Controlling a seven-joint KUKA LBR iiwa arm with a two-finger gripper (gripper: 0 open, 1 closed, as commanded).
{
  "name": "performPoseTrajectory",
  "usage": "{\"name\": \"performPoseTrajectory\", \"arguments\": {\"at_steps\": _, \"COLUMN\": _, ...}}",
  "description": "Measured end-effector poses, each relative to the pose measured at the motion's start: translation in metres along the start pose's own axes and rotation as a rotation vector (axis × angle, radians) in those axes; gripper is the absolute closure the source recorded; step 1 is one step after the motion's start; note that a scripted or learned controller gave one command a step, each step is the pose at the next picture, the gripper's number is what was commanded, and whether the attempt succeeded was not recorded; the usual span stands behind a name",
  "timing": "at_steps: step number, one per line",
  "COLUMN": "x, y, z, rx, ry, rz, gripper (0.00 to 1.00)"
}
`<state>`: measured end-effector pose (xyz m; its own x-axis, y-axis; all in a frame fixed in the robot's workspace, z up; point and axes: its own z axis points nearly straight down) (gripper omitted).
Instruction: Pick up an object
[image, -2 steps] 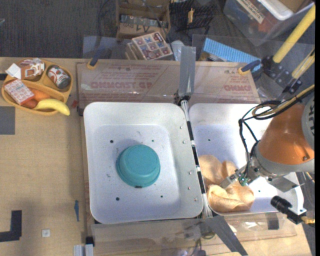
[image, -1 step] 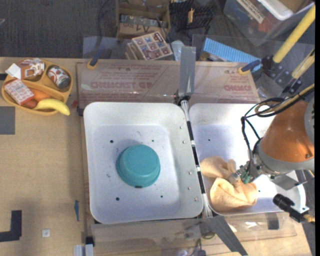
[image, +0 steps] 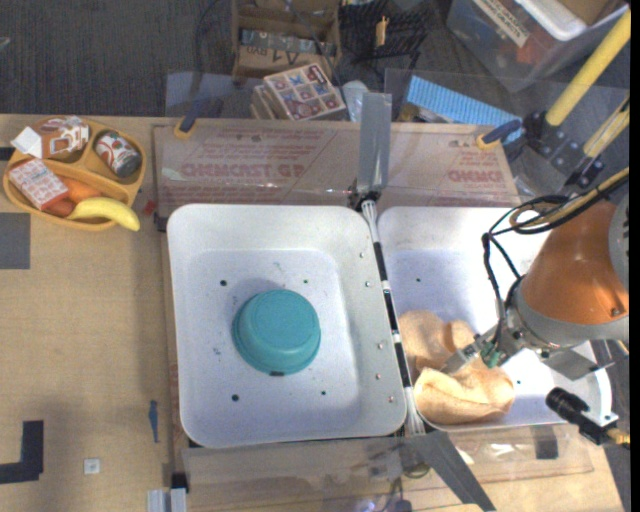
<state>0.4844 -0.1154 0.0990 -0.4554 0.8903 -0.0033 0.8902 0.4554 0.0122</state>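
Two bins, and our gripper (image: 484, 355) is down on the tan cloth (image: 455, 385) in the right bin (image: 440, 260), well right of the teal bowl (image: 277, 331). Can't tell how its fingers stand. We reckon grasp step; next needs a firm pinch, then lift.

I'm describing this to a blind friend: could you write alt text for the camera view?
A grey and orange robot arm reaches from the right, its gripper down on a crumpled tan cloth in the right white bin. The left white bin holds an upturned teal bowl.
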Motion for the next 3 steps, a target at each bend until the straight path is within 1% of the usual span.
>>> {"name": "performPoseTrajectory", "arguments": {"at_steps": 1, "x": -0.001, "y": 0.000, "z": -0.009, "rx": -0.001, "ry": -0.001, "rz": 0.001, "gripper": 1.00}}
{"name": "performPoseTrajectory", "arguments": {"at_steps": 2, "x": -0.089, "y": 0.093, "z": 0.008, "rx": -0.001, "ry": -0.009, "rz": 0.251, "gripper": 1.00}}
{"name": "performPoseTrajectory", "arguments": {"at_steps": 3, "x": -0.087, "y": 0.091, "z": 0.011, "rx": 0.005, "ry": -0.004, "rz": 0.251, "gripper": 0.00}}
